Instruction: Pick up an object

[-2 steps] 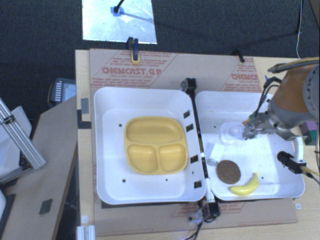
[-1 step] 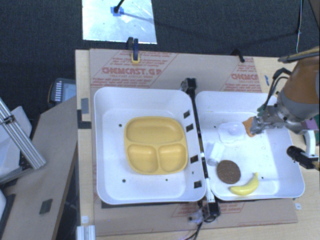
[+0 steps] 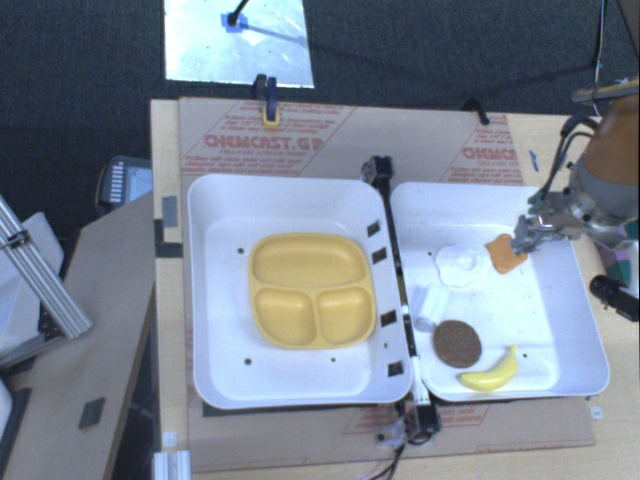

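Dark carpet surrounds a pale bench [image 3: 165,298] on which two shallow white bins are set side by side over a printed cardboard sheet [image 3: 330,133]. Within the left bin [image 3: 215,268] a yellow three-compartment tray [image 3: 310,288] is laid flat near the middle. Within the right bin [image 3: 570,308] a round brown disc [image 3: 457,343] is seen near the front, with a yellow banana [image 3: 490,371] just beside it toward the front wall. A white, partly translucent piece [image 3: 459,265] is placed near the bin's middle; its outline is lost against the white floor, so its shape is hard to make out.

The arm [image 3: 610,168] is cut off by the right border, and only its lower portion is visible. The gripper [image 3: 524,240] is positioned low over the back of the right bin, directly at an orange, flat-looking object [image 3: 504,255]. The object's upper end is hidden by the fingers, which appear to be closed on it, though contact cannot be confirmed with certainty at this resolution.
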